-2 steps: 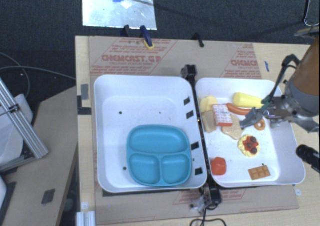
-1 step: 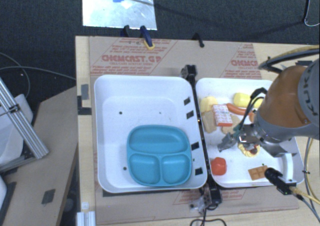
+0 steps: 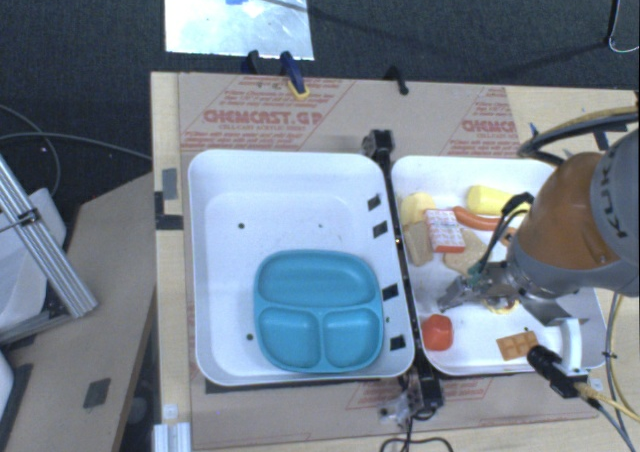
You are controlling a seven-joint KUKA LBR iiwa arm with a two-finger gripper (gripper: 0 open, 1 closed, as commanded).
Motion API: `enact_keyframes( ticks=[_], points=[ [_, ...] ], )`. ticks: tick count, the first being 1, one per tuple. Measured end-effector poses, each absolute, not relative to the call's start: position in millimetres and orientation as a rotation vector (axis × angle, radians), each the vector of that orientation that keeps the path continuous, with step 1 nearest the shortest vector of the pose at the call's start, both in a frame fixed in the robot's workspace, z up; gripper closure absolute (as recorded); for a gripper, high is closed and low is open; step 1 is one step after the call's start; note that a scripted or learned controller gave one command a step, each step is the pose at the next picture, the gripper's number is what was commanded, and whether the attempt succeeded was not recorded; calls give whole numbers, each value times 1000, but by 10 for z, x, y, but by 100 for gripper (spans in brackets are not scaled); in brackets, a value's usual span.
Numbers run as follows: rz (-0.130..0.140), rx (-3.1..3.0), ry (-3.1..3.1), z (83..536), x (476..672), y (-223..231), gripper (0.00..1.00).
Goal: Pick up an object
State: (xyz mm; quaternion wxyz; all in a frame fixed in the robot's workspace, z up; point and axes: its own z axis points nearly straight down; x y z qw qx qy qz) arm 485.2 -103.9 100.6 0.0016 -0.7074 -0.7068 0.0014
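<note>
The right bin (image 3: 405, 170) holds several small toy foods. A yellow block (image 3: 488, 198) and an orange sausage-shaped piece (image 3: 474, 218) lie at its back. Beside them are a red-and-white box (image 3: 444, 230), a yellow piece (image 3: 415, 207) and a tan piece (image 3: 419, 247). A red round piece (image 3: 437, 332) and a brown cracker (image 3: 516, 344) lie near the front wall. My gripper (image 3: 468, 289) hangs low over the middle of this bin, just above and right of the red piece. A small yellow item (image 3: 500, 306) peeks out beneath the wrist.
The left bin (image 3: 225, 240) holds a blue divided plate (image 3: 320, 308) toward its front right. The black divider clips (image 3: 380, 145) run between the bins. My grey and orange arm (image 3: 575, 225) covers the right bin's right side.
</note>
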Motion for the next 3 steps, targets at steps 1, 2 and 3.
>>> enact_keyframes(
  ticks=[1,2,3],
  points=[
    [-10,-2213,-2236,1888,4880,-408,0],
    [4,-2223,-2217,1037,4855,-851,0],
    [-3,-2220,-2226,1181,4873,-825,100]
  ],
)
